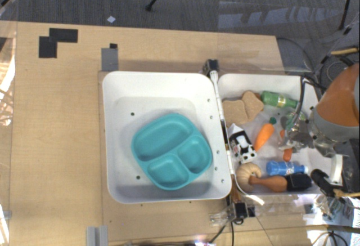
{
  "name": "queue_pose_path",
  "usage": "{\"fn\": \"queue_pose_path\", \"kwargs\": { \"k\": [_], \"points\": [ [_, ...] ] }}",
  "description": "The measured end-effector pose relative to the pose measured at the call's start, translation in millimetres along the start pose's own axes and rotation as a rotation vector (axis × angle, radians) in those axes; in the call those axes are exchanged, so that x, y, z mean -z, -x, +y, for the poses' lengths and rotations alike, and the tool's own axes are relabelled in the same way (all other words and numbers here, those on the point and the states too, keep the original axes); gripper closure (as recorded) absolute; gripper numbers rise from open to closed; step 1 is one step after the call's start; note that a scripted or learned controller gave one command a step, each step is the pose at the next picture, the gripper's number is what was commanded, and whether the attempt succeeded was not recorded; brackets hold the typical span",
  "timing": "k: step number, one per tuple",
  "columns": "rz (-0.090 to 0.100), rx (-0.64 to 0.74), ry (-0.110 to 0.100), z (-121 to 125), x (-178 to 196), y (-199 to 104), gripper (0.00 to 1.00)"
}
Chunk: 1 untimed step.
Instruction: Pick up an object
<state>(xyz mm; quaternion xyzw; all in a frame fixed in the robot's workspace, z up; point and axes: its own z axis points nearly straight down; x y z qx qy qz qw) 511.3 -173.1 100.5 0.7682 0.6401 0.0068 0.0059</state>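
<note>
Claw (289, 133) seen over right bin (250, 80), lower right of frame; open/closed state cannot be told. Carrot (263, 136) nearest, just left of claw, long axis lower-left to upper-right.

Teal tray (171, 152), white bins (112, 126), orange carrot (262, 136), green bottle (278, 99), blue bottle (284, 169)

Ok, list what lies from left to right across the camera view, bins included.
Left bin → teal divided plate → black-and-white cow toy → orange carrot → blue bottle → gripper on the grey and orange arm.
</note>
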Motion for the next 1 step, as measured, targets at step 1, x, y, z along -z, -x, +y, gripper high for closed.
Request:
{"fn": "queue_pose_path", "kwargs": {
  "k": [1],
  "points": [
    [-0.002, -0.005, 0.000, 28.7, 133.9, -41.9, 1.00]
  ]
}}
